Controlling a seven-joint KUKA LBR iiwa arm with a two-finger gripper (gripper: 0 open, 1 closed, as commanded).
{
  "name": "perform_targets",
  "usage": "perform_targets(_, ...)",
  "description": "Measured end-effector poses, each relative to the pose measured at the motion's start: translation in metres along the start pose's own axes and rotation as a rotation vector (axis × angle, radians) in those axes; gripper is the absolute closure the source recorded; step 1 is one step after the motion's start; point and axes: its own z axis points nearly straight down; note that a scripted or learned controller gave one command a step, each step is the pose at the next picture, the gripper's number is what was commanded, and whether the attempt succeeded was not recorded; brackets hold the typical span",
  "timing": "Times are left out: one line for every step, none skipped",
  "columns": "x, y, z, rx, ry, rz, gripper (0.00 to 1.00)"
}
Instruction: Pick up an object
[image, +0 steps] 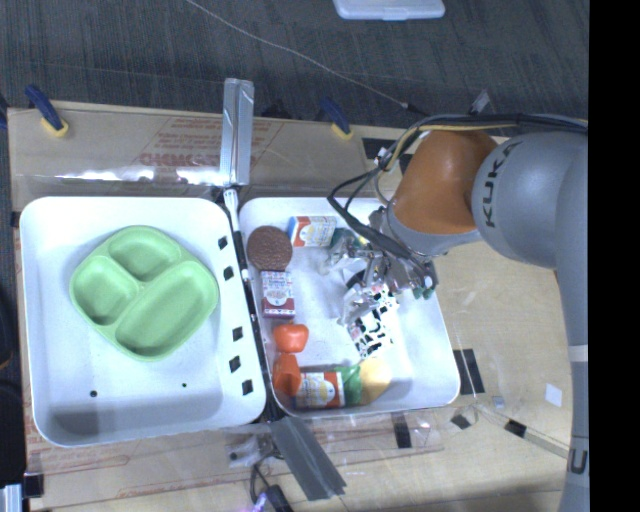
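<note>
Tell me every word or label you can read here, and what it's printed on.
"KUKA": on the grey robot arm, in dark letters running sideways.
Red print on the brown cardboard sheet behind the bins: too faint to read.
Small red-and-white packet: label blurred.
Black-and-white patterned package: unreadable.
Orange-labelled bottle: too small to read.

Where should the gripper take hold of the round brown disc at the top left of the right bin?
Probably straight from above, fingers closing across the width of the round brown disc. It lies flat, its round face up. Its left edge sits close to the right bin's wall and a small red-and-white packet lies just below, so closing along the wall looks safer.
</note>
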Motion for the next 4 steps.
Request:
perform_targets(0.054,-0.026,0.009,-0.002,0.0,0.095,0.0)
perform_targets(0.078,0.002,0.009,-0.002,0.001,0.094,0.0)
perform_targets(-0.012,0.069,-0.001,-0.004,-0.001,0.177,0.0)
perform_targets(-0.008,0.061,0.009,-0.002,0.003,0.191,0.0)
